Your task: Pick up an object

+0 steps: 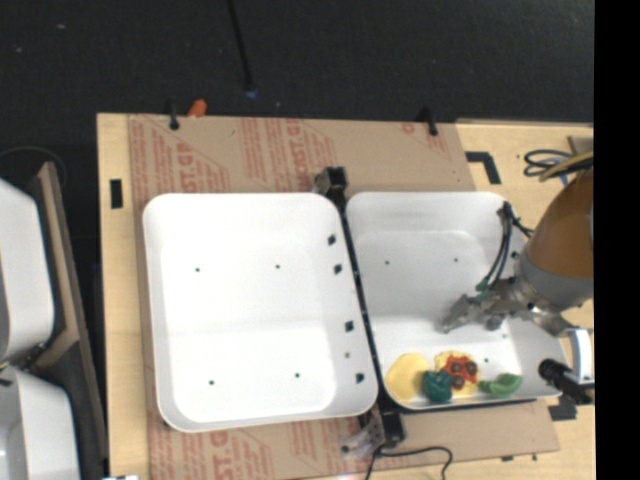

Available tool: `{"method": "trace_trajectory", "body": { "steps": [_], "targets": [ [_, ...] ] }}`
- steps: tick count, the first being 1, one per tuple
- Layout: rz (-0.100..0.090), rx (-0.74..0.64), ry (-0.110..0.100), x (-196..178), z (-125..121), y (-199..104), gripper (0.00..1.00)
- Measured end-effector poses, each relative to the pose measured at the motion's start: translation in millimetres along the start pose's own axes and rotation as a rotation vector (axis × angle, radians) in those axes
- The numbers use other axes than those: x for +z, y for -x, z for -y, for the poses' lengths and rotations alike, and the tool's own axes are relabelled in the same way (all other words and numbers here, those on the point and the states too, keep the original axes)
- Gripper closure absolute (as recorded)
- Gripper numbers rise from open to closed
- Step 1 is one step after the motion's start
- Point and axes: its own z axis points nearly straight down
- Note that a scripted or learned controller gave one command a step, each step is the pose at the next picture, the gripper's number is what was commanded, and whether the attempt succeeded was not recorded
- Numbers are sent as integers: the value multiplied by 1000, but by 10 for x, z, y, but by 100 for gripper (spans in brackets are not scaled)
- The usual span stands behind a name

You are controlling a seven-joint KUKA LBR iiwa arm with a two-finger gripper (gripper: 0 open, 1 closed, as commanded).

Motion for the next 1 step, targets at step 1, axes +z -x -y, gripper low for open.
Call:
{"method": "trace_trajectory", "body": {
  "steps": [1],
  "targets": [
    [2, -3, 7, -342, 264, 91, 0]
  ]
}}
